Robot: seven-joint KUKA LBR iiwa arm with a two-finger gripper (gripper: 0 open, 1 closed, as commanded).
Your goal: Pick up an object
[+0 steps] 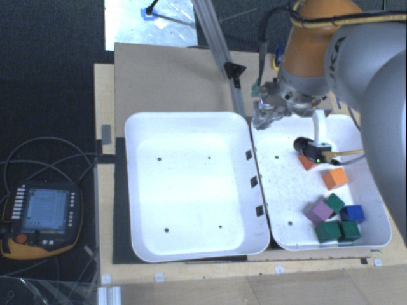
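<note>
End effector (262, 121) low over the far left corner of the right bin (283, 192), close to the rim shared with the left bin (191, 189). Cannot tell whether it is apart or together; nothing seen held

Candidates all lie in the right bin, toward its near right corner, away from the end effector:
- small red-orange piece (307, 163), nearest, toward the middle of the bin, shape unclear
- orange block (334, 178), just beyond it, squarish, matte, one corner turned toward the far edge
- purple block (318, 211), green block (335, 203) and blue block (352, 213), bunched, touching or nearly so
- dark green pair (328, 232), against the near rim

Judgement: the blocks are cube-like with no clear long axis; the orange block stands apart, so it looks the easier pick. Bin floors smooth white plastic
</note>
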